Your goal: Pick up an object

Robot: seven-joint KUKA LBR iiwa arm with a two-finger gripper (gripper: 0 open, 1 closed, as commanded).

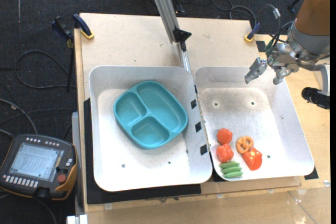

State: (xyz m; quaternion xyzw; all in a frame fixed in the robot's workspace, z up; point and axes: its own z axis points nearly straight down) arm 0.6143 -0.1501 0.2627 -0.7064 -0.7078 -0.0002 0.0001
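Gripper [268, 72] fingers spread, holding nothing, poised above the right bin [294, 118]; toy food [237, 152] lies well below-left, untouched.

The tray [151, 121] looks like smooth teal plastic with a soft sheen. Both bins [105, 113] are matt white, speckled grey where worn. The bench [131, 39] is pale, matt board, like unvarnished wood. The toy food [237, 153] looks like glossy plastic. The gripper [266, 73] is dull grey metal. The pole [163, 0] is brushed metal.
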